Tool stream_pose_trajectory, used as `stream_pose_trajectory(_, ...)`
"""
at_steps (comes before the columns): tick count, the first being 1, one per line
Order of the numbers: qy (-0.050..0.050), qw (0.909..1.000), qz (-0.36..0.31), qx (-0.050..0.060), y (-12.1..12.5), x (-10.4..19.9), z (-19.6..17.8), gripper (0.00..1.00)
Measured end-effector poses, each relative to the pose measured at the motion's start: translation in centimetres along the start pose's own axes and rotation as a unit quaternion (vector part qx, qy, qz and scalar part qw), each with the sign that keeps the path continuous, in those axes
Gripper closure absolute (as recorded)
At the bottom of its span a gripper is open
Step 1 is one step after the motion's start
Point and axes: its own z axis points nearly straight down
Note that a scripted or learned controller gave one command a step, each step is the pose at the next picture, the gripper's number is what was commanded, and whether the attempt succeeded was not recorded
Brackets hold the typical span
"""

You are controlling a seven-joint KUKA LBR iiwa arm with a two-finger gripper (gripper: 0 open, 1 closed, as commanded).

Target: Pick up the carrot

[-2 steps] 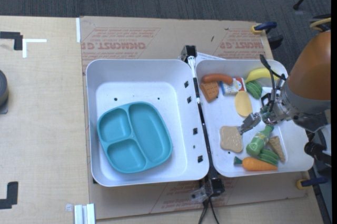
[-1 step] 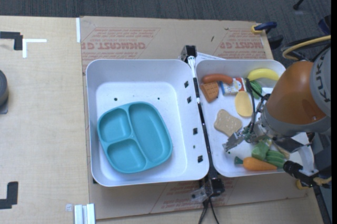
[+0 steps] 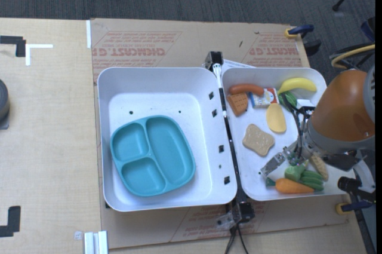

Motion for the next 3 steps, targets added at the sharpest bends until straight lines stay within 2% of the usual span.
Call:
stream_pose_trajectory(1, -0.001, 0.9906, -0.137, -0.001, -3.6, -6.7, 0.0, 0.00)
stream_pose_trajectory(2, 0.001, 0.9950, -0.100, 0.001, 1.1, 2.0, 0.1, 0.00)
stream_pose_trajectory(3, 0.000, 0.9998, -0.020, 0.000, -0.5, -0.8, 0.0, 0.00)
